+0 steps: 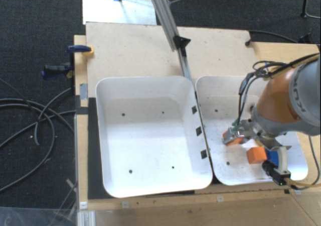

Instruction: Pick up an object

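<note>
Looking down on the bench (150, 49), where does the arm (281, 104) sit?
– It reaches in from the right and bends over the right bin (220, 94), the orange band facing up. The gripper (239, 133) hangs low over that bin's floor, toward the near side.

And the claw, how wide is it?
– I cannot tell. The wrist covers it from above, so its opening is hidden, and I see nothing that is plainly held.

What lies in the bin for it to take?
– A small orange-and-grey piece (231, 139) right at the gripper's tip; whether they touch I cannot say. An orange block (256, 155) lies just beyond it toward the near right corner, with a blue item (272, 156) touching or just beside the block's right.

And the left bin (145, 134)?
– White, with a few dark specks on its floor. It stands against the right bin, with black tabs (199, 130) along the shared edge.

Anything else?
– A slanted metal pole (163, 4) crosses the far side of the bench, a blue clamp (79, 48) grips its left edge, and black cables (30, 119) trail on the dark floor
</note>
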{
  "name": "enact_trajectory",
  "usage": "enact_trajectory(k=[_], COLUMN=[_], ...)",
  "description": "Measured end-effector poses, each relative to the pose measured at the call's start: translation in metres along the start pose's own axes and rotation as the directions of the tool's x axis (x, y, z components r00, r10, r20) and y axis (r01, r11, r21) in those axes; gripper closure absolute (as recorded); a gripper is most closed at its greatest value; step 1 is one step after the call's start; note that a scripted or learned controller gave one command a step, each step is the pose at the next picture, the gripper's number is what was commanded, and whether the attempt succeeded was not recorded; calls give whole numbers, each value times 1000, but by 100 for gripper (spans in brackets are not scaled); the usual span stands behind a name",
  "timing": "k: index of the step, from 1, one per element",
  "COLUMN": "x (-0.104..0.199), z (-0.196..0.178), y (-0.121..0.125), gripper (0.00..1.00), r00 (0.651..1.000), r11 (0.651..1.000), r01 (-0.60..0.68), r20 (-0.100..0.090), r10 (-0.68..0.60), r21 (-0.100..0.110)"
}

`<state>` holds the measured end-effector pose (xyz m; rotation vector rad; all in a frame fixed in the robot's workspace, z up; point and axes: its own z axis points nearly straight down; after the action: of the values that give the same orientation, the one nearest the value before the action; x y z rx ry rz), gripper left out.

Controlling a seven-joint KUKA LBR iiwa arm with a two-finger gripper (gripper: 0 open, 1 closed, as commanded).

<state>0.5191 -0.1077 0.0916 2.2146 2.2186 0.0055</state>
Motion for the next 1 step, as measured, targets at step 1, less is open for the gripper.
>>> enact_trajectory(k=[1], x=[0], z=[1], y=[-1], gripper=[0], r00=[1000], r11=[1000], r01=[1], r20=[-2], r10=[-1], r21=[5])
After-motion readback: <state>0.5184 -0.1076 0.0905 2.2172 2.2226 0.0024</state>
